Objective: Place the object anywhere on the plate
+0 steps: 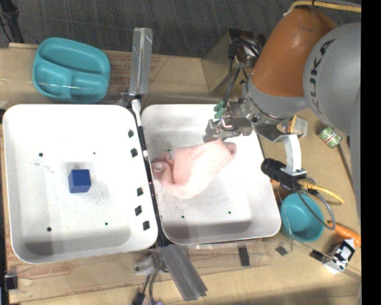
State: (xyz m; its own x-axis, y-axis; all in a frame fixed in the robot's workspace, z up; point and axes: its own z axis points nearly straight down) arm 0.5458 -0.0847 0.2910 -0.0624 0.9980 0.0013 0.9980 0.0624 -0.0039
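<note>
A small blue cube (80, 180) rests on the floor of the left bin (25, 132), left of its middle. A pale pink plate (193, 167) lies in the right bin (241, 218), looking tilted, with its upper right edge raised toward the arm. My gripper (221, 129) hangs over the back of the right bin, right at that raised edge of the plate. It is far to the right of the cube. The wrist hides where the gripper meets the plate.
A teal compartment tray (71, 68) sits on the bench behind the left bin. To the right of the right bin are a teal cup (301, 216), cables and small fittings. A divider with black clips (141, 170) separates the two bins.
</note>
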